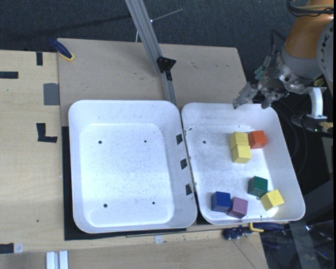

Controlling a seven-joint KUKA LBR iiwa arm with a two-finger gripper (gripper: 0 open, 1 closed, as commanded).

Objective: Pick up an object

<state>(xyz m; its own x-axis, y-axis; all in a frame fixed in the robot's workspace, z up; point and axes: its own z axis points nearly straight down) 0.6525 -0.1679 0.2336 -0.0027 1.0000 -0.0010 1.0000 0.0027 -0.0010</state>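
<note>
While the gripper [251, 101] hangs over the far rim of the right bin [285, 167], we see its two dark fingers spread apart with nothing between them. The things to pick are small blocks, all lying below the fingertips in that bin: a tall yellow block [240, 147] nearest the fingers, with an orange block [258, 139] touching its right side. Further from the fingers, toward the near rim, sit a dark green block [258, 185] and a smaller yellow block [273, 198] just beside it, then a blue block [220, 200] touching a purple block [238, 207]. Nothing lies between the fingers and the yellow and orange pair but bare white floor. To the left of the fingers stands the left bin [78, 150], its speckled floor marked by four dark dots, and a slanted metal rod [148, 35] crosses the bench [22, 144] behind it. The arm [308, 35] with its orange band is cut off at the right and top edges. We cannot make out the wrist parts clearly, nor whether the tall yellow block is one piece or two stacked.
</note>
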